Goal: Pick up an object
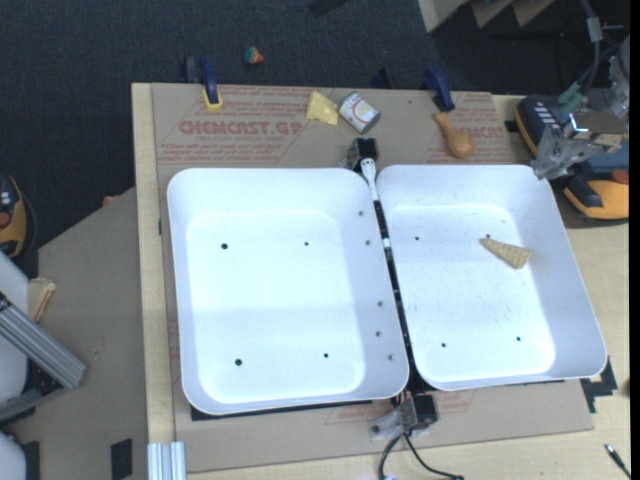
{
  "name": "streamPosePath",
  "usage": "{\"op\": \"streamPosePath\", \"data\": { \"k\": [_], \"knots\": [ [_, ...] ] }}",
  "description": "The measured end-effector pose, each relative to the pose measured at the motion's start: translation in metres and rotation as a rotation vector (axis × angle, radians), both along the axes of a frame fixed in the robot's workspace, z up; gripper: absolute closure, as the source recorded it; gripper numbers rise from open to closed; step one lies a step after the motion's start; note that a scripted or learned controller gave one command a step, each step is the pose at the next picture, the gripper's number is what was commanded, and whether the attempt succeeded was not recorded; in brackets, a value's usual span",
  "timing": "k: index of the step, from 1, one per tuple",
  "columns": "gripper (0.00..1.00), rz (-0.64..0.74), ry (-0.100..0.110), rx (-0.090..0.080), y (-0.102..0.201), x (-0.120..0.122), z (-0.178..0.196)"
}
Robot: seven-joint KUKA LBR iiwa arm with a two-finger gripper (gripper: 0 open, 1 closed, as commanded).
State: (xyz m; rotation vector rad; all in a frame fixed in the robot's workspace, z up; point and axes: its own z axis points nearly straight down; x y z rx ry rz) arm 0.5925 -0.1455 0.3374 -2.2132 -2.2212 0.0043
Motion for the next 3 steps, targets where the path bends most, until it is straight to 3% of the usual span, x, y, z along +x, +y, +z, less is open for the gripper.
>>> {"op": "streamPosePath", "data": {
  "k": [1, 2, 3],
  "knots": [
    [1.00, -0.005, -0.015, -0.007, -0.081, 0.044, 0.066],
    [1.00, -0.005, -0.002, -0.001, -0.070, 0.010, 0.000],
    [1.00, 0.001, -0.025, -0.009, -0.046, 0.050, 0.152]
  ]
}}
